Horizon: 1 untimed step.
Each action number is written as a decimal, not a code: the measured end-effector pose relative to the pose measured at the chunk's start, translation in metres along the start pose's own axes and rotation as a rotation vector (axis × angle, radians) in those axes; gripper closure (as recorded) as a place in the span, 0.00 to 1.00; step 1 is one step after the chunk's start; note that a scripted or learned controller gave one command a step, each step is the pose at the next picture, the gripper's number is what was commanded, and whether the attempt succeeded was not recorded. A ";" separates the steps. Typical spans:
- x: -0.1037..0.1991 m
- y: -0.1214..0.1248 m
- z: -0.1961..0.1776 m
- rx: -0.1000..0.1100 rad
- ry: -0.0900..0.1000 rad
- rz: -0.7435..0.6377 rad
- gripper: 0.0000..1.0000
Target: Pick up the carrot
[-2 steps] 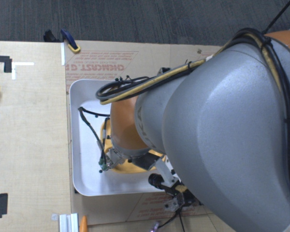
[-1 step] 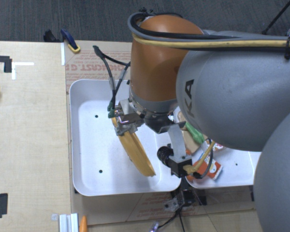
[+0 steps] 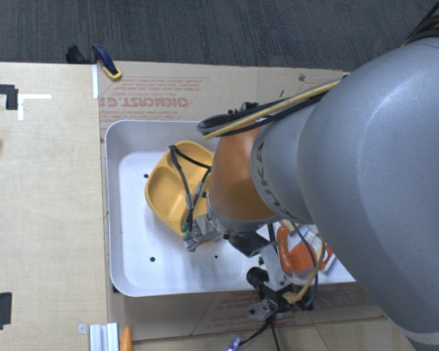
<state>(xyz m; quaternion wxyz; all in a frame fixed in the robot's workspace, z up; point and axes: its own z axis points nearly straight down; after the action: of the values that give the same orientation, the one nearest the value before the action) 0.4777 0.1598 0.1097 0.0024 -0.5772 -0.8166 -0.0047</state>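
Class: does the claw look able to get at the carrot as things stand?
Probably not yet: the claw is down at the yellow bowl, and the carrot lies apart, under the wrist's cables.

Yellow bowl [image 3: 172, 189] in white bin [image 3: 132, 269], grey-and-orange arm [image 3: 351, 167]

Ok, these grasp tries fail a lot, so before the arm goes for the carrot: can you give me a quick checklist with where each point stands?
1. Carrot located: cannot tell. An orange and white object lies at the bin's right end, half hidden by the arm; what it is stays unclear.
2. Gripper over target: not ok. The gripper sits by the yellow bowl, apart from that object.
3. Finger state: cannot tell.
4. Anything held: cannot tell; the tip is small and cluttered.
5. Path across the white bin: not ok. The bowl touches or nearly touches the gripper.
6. View of target: not ok. The arm covers much of the bin.
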 end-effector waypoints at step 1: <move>0.001 0.004 -0.046 -0.002 0.000 0.143 1.00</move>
<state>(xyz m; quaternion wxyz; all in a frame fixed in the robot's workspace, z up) 0.4811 0.1614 0.1557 0.0020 -0.6343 -0.7731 -0.0053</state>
